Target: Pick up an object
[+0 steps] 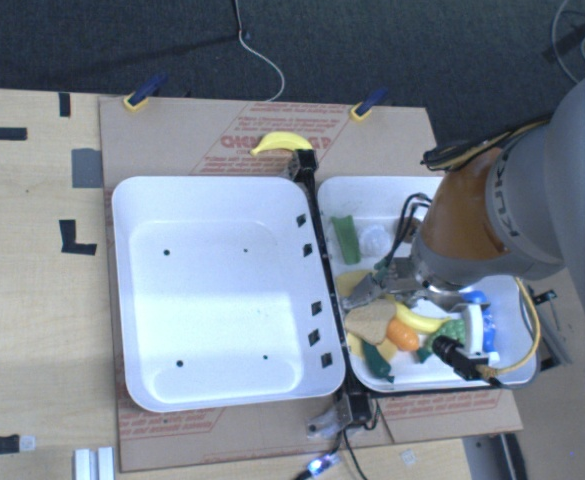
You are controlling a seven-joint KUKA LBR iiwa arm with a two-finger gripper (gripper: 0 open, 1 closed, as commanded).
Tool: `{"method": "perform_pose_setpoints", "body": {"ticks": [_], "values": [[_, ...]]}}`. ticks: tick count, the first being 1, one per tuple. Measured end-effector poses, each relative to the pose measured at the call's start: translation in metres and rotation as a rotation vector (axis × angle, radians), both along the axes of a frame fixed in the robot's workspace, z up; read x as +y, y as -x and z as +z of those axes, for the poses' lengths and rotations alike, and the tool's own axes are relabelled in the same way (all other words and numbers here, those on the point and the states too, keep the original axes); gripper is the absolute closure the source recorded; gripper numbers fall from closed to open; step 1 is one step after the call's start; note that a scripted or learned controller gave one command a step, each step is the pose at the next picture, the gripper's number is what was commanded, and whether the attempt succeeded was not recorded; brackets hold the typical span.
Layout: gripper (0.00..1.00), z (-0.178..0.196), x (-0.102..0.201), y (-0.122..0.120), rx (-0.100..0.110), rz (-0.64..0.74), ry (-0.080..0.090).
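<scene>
Reach step: gripper point(380, 286) is low in the right bin point(372, 190), over the toy pile beside the banana point(419, 320). Jaws' state: cannot tell. Next: close, then lift.

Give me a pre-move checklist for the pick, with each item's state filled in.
1. Gripper is over the right bin: ok.
2. Objects within reach: yellow banana, orange ball, green block: ok.
3. Object seen between the fingers: not ok, none visible.
4. Target isolated: not ok, the items lie crowded together.
5. Finger opening: cannot tell.
6. Left bin rim clear of the arm: ok.
</scene>
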State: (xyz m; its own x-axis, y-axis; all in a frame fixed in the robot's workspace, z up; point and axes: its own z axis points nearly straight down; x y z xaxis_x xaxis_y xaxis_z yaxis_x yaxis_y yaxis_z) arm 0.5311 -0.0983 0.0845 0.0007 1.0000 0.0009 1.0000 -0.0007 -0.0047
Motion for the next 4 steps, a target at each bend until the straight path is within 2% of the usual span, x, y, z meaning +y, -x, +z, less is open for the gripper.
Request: {"method": "perform_pose_setpoints", "body": {"ticks": [1, 2, 3, 4], "values": [[1.00, 0.010, 0.000, -0.003, -0.003, 0.001, 0.001], [1.00, 0.173, 0.004, -0.086, -0.024, 0.007, 0.005], [1.00, 0.250, 0.050, -0.135, -0.015, 0.009, 0.001], [1.00, 0.361, 0.085, -0.128, -0.016, 0.007, 0.000]]}}
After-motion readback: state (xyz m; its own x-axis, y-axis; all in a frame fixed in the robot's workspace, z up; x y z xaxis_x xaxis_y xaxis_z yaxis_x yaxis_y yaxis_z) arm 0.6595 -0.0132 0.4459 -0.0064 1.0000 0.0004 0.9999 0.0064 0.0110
